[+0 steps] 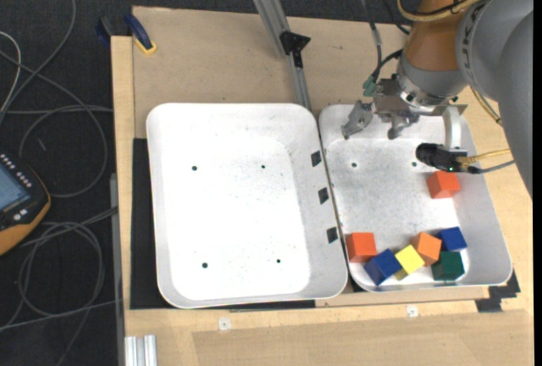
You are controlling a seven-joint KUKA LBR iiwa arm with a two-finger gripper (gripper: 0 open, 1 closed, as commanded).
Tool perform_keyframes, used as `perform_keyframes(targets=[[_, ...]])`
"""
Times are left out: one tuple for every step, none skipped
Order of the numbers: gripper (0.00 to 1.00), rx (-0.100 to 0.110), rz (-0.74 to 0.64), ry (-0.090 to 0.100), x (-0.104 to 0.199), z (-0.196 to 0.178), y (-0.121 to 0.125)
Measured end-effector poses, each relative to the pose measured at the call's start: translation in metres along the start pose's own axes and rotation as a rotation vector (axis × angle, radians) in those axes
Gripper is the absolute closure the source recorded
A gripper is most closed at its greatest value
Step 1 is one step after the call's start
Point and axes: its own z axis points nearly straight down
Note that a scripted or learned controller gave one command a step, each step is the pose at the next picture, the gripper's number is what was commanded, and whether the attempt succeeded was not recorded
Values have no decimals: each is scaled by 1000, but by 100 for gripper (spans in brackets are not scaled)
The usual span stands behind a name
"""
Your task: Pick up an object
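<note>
My gripper (373,125) hangs over the far end of the right bin (381,186), its two fingers spread apart with nothing between them. An orange block (443,184) lies alone near the bin's right wall, to the right of and nearer than the gripper. Along the near edge sits a cluster: an orange block (362,245), a blue block (383,264), a yellow block (409,258), another orange block (428,246), a blue block (452,238) and a green block (448,268).
The left bin (169,212) lies beside the right one. A slanted metal pole (271,13) rises from the bench behind the bins. Black clips (322,195) sit on the seam between the bins. Cables lie on the floor at left.
</note>
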Motion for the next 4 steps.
perform_keyframes(targets=[[100,-9,0,0,0,-15,2],[100,-15,-2,-2,7,-71,12],[100,-12,-1,-2,7,-107,13],[100,-5,-6,1,61,-109,-8]])
